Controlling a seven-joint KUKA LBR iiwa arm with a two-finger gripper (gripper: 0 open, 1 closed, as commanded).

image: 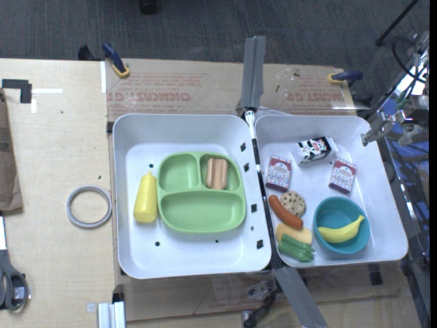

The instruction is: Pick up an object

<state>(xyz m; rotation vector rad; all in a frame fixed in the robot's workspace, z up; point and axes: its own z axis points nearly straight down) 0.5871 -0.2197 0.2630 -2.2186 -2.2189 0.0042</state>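
Note:
The left bin [130, 183] holds a green divided plate [201, 210] with a hot dog [216, 173] in its upper right compartment. A yellow squeeze bottle [145, 198] lies just left of the plate. In the right bin [382, 176] lie a black-and-white carton [315, 149], two small red-and-white boxes [278, 172] [343, 175], a cookie [293, 201], a red sausage [285, 212], a yellow piece [293, 234] and a green pod [298, 249]. A blue bowl [331, 214] at the front right carries a banana [341, 229].
On the bench left of the bins are a grey ring [89, 206], scissors [12, 287] and a brown bag [8, 162]. Clamps [116, 60] [343, 78] sit at the back edge. A metal fitting with cables [399, 115] stands by the right bin's far right corner.

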